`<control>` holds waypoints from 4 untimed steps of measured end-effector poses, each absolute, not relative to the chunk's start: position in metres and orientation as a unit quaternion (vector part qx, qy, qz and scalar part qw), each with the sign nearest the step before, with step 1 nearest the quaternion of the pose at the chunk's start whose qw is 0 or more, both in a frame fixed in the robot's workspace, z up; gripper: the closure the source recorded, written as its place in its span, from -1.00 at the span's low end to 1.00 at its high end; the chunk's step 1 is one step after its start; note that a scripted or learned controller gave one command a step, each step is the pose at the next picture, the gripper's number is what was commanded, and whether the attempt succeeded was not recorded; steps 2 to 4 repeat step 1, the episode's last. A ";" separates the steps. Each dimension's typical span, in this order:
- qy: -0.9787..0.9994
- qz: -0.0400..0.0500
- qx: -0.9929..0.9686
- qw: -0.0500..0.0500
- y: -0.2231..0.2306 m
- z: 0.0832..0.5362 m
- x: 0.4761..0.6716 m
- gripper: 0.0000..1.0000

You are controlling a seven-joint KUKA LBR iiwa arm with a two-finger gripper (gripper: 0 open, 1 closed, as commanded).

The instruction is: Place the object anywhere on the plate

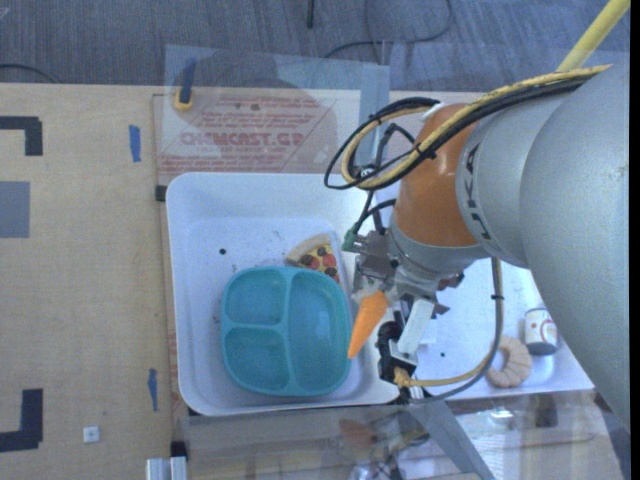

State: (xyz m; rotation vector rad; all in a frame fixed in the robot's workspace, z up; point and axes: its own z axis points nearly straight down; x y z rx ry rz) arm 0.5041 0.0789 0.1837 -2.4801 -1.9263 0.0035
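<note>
Arm (540, 158): grey and bulky, it reaches in from the right and covers most of the right bin; the orange band (440, 198) sits above the wrist, which points down toward the divide between the two bins. Black and yellow cables loop around the wrist.
Bench (80, 298): tan surface with black corner marks and bits of blue tape, lying left of the bins.
Left bin (195, 268): white and shallow; it holds the plate and the pizza slice.
Right bin (560, 368): white, mostly hidden under the arm; its lower right part shows.
Plate (285, 331): teal, with three compartments, lying in the lower half of the left bin, its right rim close to the bin's right wall.
Claw (385, 313): it hangs low over the shared wall of the bins, just right of the plate. The carrot sits at its tip, but I cannot tell how far the claw is open or whether it truly grips the carrot.
Carrot (364, 323): orange, tilted, its narrow end down-left at the plate's right rim, its thick end up under the claw.
Pizza slice (316, 256): a toy wedge lying just above the plate's upper right edge.
Shell-shaped piece (511, 362): beige and curved, in the right bin.
Small white item (540, 330): beside the beige piece, too small to identify.
</note>
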 end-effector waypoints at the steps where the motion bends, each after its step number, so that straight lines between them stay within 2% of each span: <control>1: -0.613 0.001 -0.790 0.001 0.079 0.184 0.504 -1.00; 4: -0.613 0.001 -0.790 0.001 0.079 0.184 0.504 -1.00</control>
